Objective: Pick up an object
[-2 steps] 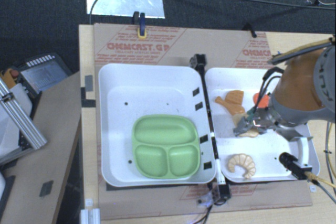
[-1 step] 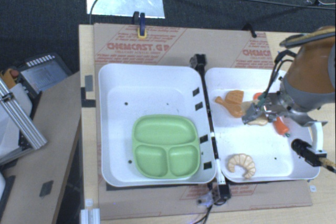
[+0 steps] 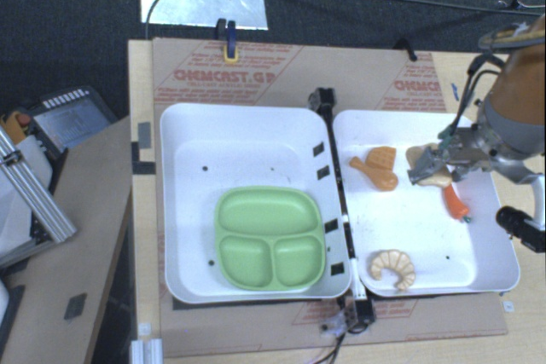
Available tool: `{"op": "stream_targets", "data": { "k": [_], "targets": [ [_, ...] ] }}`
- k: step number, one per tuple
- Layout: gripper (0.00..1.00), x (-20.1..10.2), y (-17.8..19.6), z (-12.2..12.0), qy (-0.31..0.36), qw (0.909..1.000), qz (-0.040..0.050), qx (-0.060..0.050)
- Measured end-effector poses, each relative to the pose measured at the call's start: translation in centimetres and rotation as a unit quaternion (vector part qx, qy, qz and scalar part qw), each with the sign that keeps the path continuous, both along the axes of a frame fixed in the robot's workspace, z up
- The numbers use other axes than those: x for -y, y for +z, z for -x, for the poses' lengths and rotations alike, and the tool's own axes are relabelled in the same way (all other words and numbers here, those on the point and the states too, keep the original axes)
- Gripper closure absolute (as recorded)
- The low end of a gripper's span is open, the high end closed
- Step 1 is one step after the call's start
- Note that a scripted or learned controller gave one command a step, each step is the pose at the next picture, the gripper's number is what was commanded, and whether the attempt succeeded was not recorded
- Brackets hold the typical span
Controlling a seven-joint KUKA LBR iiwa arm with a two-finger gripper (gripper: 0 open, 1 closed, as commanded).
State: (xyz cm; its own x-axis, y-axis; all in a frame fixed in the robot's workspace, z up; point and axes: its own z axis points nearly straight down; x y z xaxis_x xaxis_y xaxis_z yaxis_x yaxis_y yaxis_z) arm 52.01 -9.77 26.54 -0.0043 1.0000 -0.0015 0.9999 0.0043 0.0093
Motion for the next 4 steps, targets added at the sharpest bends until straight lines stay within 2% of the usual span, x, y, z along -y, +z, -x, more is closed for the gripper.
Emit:
{"op": "stream_targets", "data": {
  "k": [2,3,4],
  "targets": [
    [1.0,-10.0,-0.1,-5.1,0.003,1.0,-0.0017,-0.003],
    [1.0,-14.9,-2.1,-8.6,0.002,1.0,-0.0011,-0.003],
    [1.0,-18.0,-3.2,-11.8,0.001,1.0,-0.0011,-0.003]
  ]
}}
